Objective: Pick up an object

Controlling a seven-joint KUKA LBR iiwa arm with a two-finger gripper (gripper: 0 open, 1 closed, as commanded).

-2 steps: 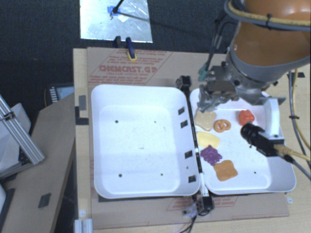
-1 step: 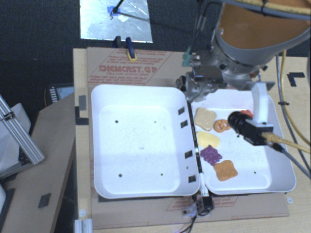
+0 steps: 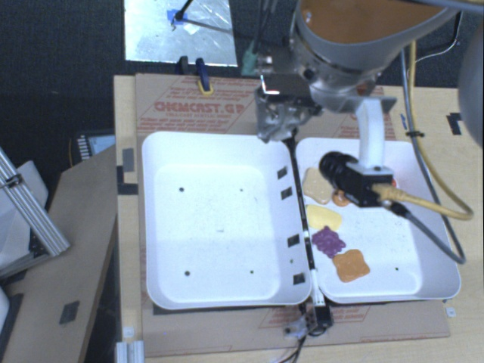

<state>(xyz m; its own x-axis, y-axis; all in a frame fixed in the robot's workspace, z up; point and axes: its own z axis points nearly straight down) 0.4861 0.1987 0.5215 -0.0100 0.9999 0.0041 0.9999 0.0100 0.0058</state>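
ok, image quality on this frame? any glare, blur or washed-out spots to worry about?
Camera view: shiny silver foil sheet at top glares; shallow white left bin is bright, near washed out, its floor detail faint; big grey and orange arm up close is soft and blurred; small purple lumpy piece and orange flat piece stay readable.

Legible text, one item: your cardboard sheet [image 3: 198, 106] under the bins carries red print reading "CHEMCAST", followed by characters too blurred to make out. Further red print on its front edge is too small for you to read.
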